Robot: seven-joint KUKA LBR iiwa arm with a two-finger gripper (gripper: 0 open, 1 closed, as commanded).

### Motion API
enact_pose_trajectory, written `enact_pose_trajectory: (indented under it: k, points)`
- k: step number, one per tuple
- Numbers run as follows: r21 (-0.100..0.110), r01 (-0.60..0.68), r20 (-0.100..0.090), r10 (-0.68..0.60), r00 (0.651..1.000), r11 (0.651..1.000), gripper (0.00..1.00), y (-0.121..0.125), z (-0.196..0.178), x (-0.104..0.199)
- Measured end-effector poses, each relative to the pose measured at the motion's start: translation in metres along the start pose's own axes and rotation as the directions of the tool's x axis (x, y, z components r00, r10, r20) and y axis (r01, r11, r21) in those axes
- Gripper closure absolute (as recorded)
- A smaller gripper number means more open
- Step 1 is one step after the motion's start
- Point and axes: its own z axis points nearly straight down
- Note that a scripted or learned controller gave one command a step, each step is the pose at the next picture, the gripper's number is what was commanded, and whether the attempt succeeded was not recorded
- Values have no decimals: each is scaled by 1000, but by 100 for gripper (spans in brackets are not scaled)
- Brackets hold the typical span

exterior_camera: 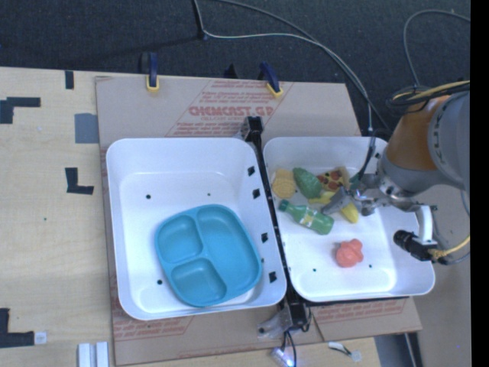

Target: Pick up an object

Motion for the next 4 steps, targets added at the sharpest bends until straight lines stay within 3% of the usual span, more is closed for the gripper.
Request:
enact_pose_trajectory:
  k: [1, 3, 4]
  points:
    - [-11, 0, 3, 0, 1000, 1000, 100, 3, -17, -1]
    - [-22, 5, 1, -5, 1000, 1000, 100, -38, -255, 143]
    - [-13, 2, 2, -2, 1000, 1000, 100, -24, -290, 179]
